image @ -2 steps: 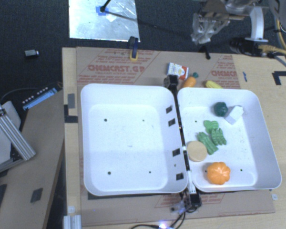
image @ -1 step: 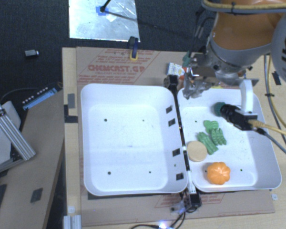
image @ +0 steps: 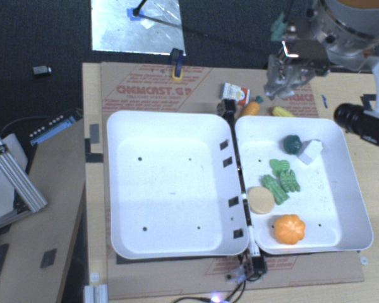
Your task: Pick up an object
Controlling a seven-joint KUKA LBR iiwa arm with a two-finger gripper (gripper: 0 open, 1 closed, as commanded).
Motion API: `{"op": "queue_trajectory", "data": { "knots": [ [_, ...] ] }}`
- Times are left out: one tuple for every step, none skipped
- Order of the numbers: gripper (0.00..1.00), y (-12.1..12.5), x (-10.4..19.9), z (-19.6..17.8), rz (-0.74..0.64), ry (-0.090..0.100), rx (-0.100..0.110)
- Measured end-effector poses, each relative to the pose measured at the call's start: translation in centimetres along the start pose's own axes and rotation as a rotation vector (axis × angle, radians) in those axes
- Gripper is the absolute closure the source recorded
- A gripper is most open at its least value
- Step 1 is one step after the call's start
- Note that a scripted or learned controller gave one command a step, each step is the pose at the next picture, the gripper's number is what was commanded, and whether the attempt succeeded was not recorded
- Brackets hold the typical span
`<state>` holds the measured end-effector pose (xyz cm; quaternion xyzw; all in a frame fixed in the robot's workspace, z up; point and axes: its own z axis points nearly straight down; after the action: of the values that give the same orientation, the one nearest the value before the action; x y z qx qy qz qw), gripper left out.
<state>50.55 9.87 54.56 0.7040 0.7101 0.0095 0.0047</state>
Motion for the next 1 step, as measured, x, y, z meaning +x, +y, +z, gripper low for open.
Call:
{"op": "queue_trajectory", "data": {
  "knots": [
    [1.0, 6.45, -6.45, 1.23, 0.013, -0.009, 0.017]
  ]
}}
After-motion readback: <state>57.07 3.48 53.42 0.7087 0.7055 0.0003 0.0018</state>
